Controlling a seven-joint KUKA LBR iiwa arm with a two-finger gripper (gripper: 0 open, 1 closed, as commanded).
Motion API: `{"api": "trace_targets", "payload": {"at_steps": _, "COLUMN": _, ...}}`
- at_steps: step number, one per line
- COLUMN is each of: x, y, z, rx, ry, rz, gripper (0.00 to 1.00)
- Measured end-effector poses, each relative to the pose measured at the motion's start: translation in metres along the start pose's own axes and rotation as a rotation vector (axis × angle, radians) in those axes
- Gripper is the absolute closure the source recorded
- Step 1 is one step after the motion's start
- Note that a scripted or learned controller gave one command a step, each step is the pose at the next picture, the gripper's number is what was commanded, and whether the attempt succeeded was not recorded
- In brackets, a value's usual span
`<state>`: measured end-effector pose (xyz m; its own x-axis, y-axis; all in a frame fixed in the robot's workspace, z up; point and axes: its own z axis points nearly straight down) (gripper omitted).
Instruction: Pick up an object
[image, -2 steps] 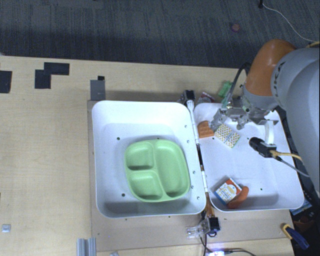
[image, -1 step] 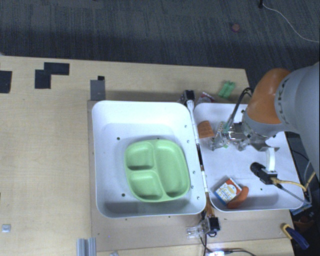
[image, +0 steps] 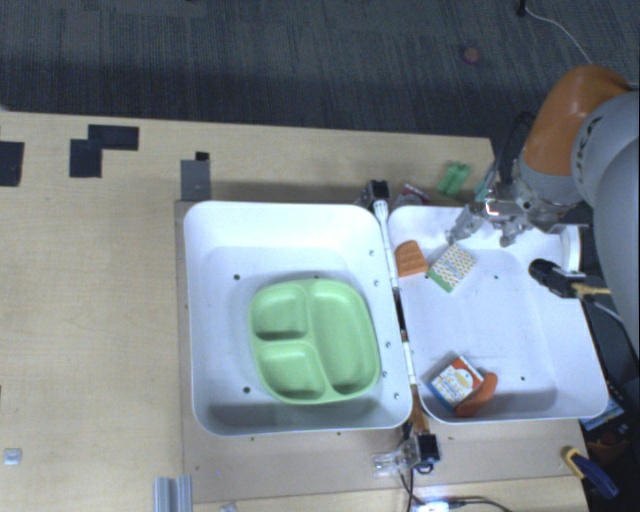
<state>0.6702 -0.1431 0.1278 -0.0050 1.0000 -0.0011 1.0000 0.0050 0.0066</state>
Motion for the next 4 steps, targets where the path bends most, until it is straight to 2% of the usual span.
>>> {"api": "trace_targets", "payload": {"at_steps": 1, "x": 0.016, "y": -0.069, "z": 0.042, "rx": 0.002, "ry": 0.001, "rz": 0.002, "gripper": 0.00}}
{"api": "trace_targets", "payload": {"at_steps": 2, "x": 0.061, "y": -0.049, "z": 0.042, "rx": 0.002, "ry": 0.001, "rz": 0.001, "gripper": 0.00}}
{"api": "trace_targets", "payload": {"at_steps": 3, "x": 0.062, "y": -0.046, "z": 0.029, "rx": -0.005, "ry": 0.001, "rz": -0.002, "gripper": 1.00}}
{"api": "trace_targets", "payload": {"at_steps": 4, "x": 0.058, "y": 0.001, "z": -0.111, "rx": -0.001, "ry": 0.001, "rz": -0.001, "gripper": 1.00}}
